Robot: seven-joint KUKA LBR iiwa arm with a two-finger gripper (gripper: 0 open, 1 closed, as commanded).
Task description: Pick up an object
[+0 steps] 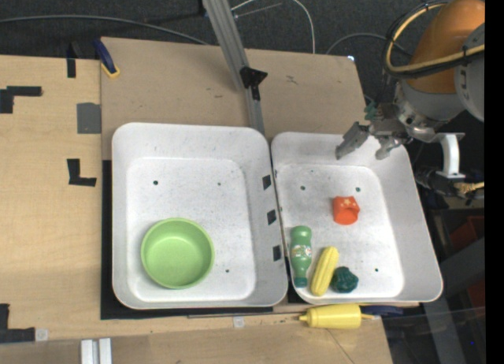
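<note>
My gripper [368,145] hangs over the far edge of the right bin [409,221], open, with nothing between its two grey fingers. Below it in that bin lies a small orange-red object [345,209], well apart from the fingers. At the bin's near left corner a green bottle-like object [300,246], a yellow oblong object [323,269] and a dark green lump [344,280] lie close together.
The left bin [126,197] holds a light green bowl [177,253] at its near left. A yellow bottle [335,317] lies on the bench outside the right bin's front edge. A grey pole [228,27] slants over the far side of the bench.
</note>
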